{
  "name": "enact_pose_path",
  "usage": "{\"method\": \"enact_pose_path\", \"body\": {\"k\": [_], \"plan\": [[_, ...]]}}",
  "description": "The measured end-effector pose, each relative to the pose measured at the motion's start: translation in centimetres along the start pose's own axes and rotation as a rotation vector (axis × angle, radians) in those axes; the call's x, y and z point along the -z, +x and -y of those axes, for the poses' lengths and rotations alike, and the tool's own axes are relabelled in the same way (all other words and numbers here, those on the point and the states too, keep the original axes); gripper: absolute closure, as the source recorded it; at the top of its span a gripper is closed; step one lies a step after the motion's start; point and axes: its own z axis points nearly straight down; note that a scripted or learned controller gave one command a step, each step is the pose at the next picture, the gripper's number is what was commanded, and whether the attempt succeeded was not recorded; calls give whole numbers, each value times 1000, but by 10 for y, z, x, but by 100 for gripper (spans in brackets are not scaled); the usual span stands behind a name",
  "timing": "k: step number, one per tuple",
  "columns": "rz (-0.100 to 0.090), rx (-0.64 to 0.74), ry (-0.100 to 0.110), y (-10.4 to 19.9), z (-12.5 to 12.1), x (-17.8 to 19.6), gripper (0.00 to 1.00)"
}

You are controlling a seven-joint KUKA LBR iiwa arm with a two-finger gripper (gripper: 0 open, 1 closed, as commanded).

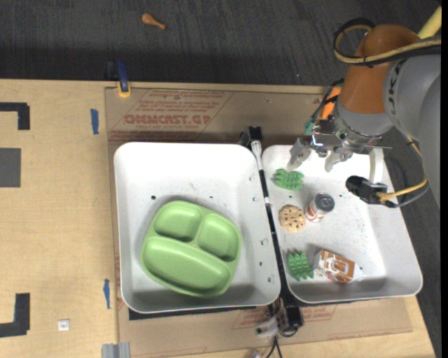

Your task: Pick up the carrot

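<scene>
My gripper (pixel 313 159) hangs over the back of the right bin (pixel 392 276), open, with nothing between its two fingers (pixel 297 154). Just below its left finger lies a green leafy toy (pixel 288 180). A small orange and green piece (pixel 329 99) shows at the arm's left edge, behind the bin's back rim; I cannot tell whether it is the carrot. Another small orange object (pixel 152 21) lies far off on the dark floor at the top left.
The right bin also holds a cookie (pixel 292 218), a small can (pixel 320 207), a green spiky toy (pixel 299 264) and an orange-white packet (pixel 334 266). A green divided plate (pixel 190 245) lies in the left bin (pixel 133 182). A black cable end (pixel 364 187) dangles by the gripper.
</scene>
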Motion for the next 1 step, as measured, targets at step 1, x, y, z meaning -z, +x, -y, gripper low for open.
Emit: {"method": "enact_pose_path", "body": {"k": [1], "plan": [[1, 2, 0, -71, -29, -54, 0]]}}
